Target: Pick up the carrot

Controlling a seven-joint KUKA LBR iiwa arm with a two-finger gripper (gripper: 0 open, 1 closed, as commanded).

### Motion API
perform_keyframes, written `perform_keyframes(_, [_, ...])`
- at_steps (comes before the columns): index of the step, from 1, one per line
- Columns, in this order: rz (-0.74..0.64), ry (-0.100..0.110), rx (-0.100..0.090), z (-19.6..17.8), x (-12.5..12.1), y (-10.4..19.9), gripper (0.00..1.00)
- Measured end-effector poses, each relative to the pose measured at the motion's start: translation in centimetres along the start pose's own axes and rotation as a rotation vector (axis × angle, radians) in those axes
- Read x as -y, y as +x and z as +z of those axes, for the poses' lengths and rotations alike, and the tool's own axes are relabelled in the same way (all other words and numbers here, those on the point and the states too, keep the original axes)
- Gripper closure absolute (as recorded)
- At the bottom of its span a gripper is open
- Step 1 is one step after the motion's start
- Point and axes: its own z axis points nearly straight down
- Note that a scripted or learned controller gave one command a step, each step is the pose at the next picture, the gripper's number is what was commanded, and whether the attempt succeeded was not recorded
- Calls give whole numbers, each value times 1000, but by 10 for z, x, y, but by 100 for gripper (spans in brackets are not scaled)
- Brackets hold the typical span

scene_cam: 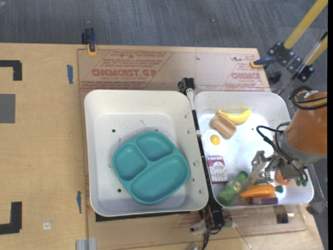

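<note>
One carrot point(257, 190) lies just beside the green bottle point(231, 188). My gripper point(266, 166) hovers over it, approaching; its opening I cannot tell. Next I must descend and close.

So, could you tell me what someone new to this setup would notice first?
Probably the teal divided plate, alone in the left bin. Next, the crowded right bin: a banana and hot dog at the far side, a fried egg and small carton along its left side, a green bottle and the carrot along the near wall. The tool hangs just above the carrot.
</note>
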Motion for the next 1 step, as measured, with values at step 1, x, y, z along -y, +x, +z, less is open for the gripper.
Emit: perform_keyframes(1, [-211, 0, 1, 1, 61, -8, 100])
